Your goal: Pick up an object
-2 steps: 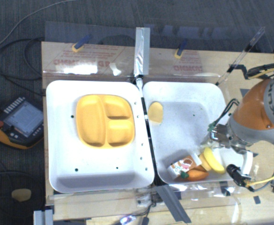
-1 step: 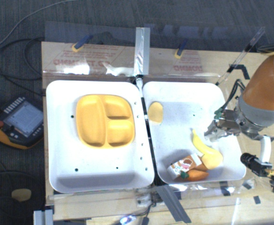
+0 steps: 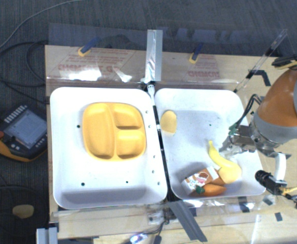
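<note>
Arm w/ orange band comes in from the right; gripper [image 3: 238, 142] sits low at the right bin's [image 3: 199, 98] right side, just above the banana [image 3: 218, 158], can't tell its state. Banana lies in the bin's lower right, touching a yellow fruit [image 3: 230, 173], next to a carrot [image 3: 212, 189] & small carton [image 3: 198, 179]; a yellow piece [image 3: 168, 121] sits near the left wall. Left bin [image 3: 67, 182] holds a yellow divided tray [image 3: 114, 130]

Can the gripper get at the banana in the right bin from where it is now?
Probably yes. The gripper sits just right of the banana, with nothing between them. The banana's lower end lies against a yellow fruit, which could crowd a grasp there; its upper end is free.
</note>
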Motion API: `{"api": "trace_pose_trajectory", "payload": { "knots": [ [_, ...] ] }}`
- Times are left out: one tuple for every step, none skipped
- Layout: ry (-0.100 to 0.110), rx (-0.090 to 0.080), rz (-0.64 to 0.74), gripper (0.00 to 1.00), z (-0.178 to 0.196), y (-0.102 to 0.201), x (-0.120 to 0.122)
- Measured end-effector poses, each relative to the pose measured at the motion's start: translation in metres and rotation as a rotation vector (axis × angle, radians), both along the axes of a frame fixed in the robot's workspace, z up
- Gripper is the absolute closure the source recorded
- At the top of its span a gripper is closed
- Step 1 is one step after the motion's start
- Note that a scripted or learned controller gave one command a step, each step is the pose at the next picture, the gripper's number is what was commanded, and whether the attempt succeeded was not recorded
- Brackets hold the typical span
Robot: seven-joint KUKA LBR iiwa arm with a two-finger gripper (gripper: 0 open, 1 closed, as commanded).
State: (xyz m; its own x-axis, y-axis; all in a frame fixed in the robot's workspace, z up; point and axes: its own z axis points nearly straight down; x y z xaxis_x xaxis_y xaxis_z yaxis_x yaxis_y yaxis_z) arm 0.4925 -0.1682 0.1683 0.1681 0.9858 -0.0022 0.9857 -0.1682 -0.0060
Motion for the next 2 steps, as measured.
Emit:
{"api": "trace_pose_trajectory", "payload": {
  "knots": [
    [0.0, 0.0, 0.0, 0.0, 0.0, 0.0, 0.0],
    [-0.02, -0.003, 0.018, 0.0, -0.078, -0.019, 0.013]
  ]
}}
